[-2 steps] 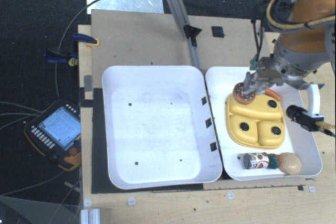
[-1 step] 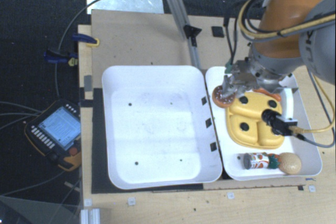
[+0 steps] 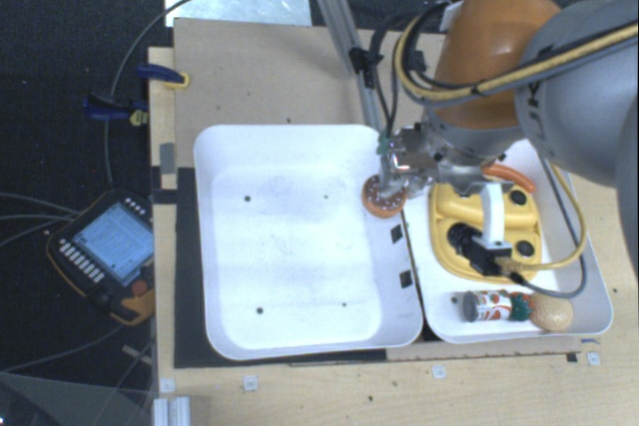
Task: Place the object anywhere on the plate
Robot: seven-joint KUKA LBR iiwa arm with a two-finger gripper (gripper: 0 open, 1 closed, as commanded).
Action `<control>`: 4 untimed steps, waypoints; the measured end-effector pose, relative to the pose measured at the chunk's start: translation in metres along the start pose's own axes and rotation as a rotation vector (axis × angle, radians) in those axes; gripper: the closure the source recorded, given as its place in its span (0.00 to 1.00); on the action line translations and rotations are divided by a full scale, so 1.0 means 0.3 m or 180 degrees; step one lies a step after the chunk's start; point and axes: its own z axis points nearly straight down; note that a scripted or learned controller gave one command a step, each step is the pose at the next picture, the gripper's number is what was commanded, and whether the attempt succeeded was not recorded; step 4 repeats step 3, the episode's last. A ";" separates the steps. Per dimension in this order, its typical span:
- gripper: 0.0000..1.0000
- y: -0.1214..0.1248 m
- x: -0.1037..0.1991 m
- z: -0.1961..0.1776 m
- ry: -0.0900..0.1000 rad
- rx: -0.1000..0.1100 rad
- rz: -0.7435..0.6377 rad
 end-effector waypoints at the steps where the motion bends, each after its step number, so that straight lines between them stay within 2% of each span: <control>1: 1.00 -0.070 0.176 0.066 0.0001 0.0007 0.0000; 2: 1.00 -0.119 0.312 0.077 0.0002 0.0002 0.0001; 3: 0.00 -0.116 0.303 0.076 -0.0003 -0.0001 0.0019; 4: 0.00 -0.116 0.303 0.076 -0.0003 -0.0001 0.0019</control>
